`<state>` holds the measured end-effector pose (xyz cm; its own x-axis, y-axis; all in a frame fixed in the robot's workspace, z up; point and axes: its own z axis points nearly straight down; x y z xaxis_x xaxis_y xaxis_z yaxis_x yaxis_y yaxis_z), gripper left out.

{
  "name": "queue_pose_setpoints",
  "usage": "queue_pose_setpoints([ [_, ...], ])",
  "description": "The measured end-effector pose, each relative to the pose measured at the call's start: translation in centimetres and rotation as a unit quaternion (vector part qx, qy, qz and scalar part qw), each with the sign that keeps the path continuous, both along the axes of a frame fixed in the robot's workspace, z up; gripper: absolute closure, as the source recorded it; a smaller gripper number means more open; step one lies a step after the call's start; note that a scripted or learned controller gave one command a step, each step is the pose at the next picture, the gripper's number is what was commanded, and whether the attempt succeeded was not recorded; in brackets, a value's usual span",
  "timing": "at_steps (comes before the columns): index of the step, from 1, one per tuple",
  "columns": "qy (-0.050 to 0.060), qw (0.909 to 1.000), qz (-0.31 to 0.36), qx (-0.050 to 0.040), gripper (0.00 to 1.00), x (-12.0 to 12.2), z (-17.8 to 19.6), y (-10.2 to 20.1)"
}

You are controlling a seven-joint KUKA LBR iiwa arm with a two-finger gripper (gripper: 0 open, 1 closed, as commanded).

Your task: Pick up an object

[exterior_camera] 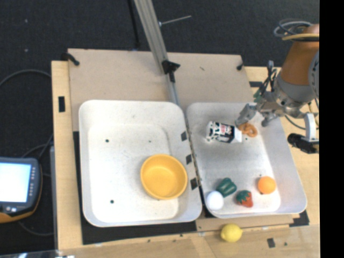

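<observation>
My gripper (254, 120) hangs over the far part of the right bin (279, 160), its two grey fingers (246, 114) spread apart, so it is open with nothing between them. Just below its tips lies a small orange ring (249, 129). Touching the ring on its left, a black-and-white patterned carton (221, 132) lies on its side. At the bin's near edge sit a green object (227, 186), a white ball (215, 200), a red strawberry (245, 198) and an orange (266, 185).
The left bin (107, 144) holds a yellow bowl (163, 176) near its front right. A lemon (231, 233) lies on the bench outside the bins, in front of the right one. A metal pole (156, 36) rises behind the bins.
</observation>
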<state>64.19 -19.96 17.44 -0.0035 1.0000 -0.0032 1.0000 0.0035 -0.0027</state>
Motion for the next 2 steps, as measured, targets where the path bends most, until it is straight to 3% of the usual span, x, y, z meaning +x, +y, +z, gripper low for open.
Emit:
queue_pose_setpoints([
  [1,-0.003,1.0,0.0,-0.001,0.0,0.6,-4.2,0.4],
  [2,-0.01,1.0,0.001,-0.0004,0.0,1.1,-5.3,0.3],
])
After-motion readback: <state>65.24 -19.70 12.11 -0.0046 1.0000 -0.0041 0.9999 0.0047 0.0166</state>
